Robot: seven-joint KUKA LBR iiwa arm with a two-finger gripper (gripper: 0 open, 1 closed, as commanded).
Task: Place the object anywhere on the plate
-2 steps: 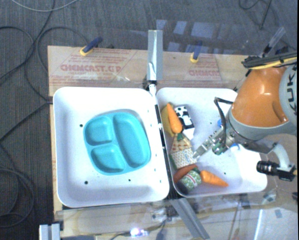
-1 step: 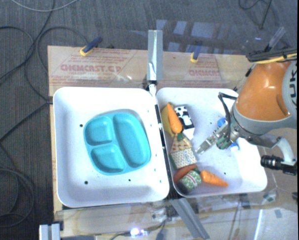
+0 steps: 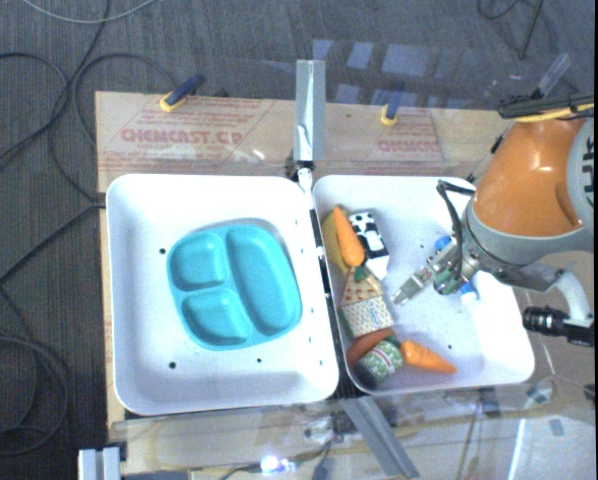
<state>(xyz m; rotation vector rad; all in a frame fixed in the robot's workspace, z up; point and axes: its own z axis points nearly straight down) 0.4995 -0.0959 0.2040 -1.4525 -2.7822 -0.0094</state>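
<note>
just left of the gripper (image 3: 411, 290), the patterned object (image 3: 365, 306)

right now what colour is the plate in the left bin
Turquoise blue, a three-section plate lying in the white left bin; the overhead camera view shows it plainly.

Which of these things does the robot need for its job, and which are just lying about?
For the job: blue plate; toys in the right bin, such as the upper carrot; gripper.

Lying about: clamps; floor cables.
</note>
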